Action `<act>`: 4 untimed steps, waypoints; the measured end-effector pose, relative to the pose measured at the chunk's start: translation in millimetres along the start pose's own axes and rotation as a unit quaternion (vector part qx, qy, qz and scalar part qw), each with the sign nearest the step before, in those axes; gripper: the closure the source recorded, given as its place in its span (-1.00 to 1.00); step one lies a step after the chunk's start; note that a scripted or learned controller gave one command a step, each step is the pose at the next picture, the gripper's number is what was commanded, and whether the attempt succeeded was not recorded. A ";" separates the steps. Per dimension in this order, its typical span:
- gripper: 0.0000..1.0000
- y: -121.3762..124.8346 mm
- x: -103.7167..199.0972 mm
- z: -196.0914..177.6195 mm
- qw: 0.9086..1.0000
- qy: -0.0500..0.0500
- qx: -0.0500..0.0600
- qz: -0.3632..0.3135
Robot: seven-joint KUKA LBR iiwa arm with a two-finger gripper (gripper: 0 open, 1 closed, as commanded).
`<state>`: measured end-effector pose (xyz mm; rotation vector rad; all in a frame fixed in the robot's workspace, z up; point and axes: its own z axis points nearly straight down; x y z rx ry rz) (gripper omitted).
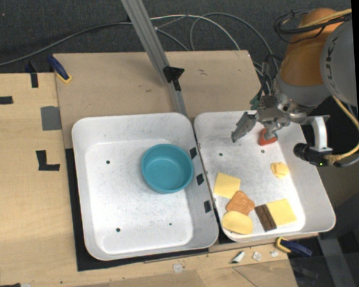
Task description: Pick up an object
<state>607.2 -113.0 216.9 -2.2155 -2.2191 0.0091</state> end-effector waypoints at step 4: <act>1.00 -10.6 4.1 66.3 1.000 0.000 -0.006 0.000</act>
